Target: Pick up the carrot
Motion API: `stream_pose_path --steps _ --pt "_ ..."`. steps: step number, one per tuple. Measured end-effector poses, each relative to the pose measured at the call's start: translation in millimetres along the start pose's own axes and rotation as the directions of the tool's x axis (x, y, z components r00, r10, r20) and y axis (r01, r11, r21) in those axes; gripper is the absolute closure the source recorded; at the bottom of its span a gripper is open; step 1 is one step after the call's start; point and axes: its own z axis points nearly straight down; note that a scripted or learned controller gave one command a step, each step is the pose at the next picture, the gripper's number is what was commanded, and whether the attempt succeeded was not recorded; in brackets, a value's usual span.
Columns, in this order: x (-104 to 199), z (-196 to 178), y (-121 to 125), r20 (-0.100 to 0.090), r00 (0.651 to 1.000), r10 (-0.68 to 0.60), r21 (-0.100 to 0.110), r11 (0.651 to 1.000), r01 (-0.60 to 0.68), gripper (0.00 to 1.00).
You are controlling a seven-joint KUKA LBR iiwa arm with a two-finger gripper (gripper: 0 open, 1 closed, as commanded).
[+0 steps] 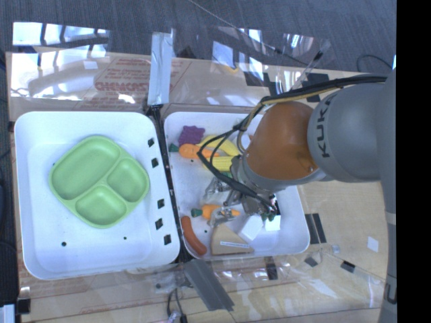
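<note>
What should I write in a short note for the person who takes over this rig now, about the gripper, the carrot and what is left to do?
Gripper: low in the right bin, right at the carrot; I cannot tell whether it is open or shut.
Carrot: small orange piece with a green end, lying on the bin floor near the lower middle, beside the gripper.
Nearby: a sausage just below it, a purple toy and yellow corn toward the top of the same bin. The green divided plate sits in the left bin.
Done: arm has reached the carrot.
Left: confirm the grasp, then lift the carrot.
</note>
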Motion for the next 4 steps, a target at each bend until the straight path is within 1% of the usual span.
stream_pose_path --steps 1,2,4 --pt "17 -113 37 0.006 0.984 0.176 0.001 0.984 -0.176 1.0" --pt "-17 -122 78 0.002 0.972 0.234 0.0 0.972 -0.234 1.0" --pt "-19 -143 80 0.006 0.976 0.218 0.002 0.976 -0.218 1.0"
